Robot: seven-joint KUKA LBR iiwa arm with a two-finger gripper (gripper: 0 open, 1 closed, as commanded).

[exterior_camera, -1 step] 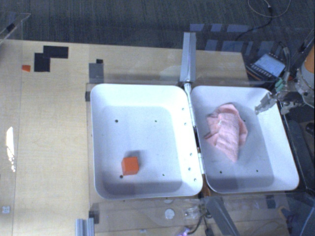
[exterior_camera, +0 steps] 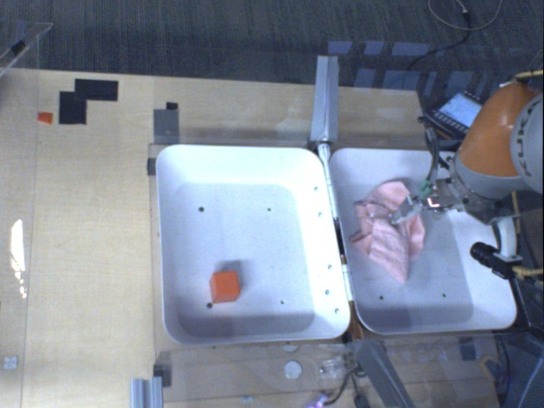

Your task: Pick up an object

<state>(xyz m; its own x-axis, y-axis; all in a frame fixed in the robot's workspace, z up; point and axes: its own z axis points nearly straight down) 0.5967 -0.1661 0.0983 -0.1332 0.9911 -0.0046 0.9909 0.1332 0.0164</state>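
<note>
Orange stands out first: a small orange block [exterior_camera: 225,286] lies in the lower left part of the left bin [exterior_camera: 174,228], alone and well apart from the arm. Across the divider, in the right bin [exterior_camera: 476,308], a crumpled pink cloth [exterior_camera: 387,232] sprawls at centre, its long axis running from upper right down toward lower left. The gripper [exterior_camera: 410,212] sits at the cloth's upper right edge, touching or just above it; how wide it stands I cannot tell. The cloth is much the nearer target, lying directly below and left of it on the surface [exterior_camera: 85,228].
</note>
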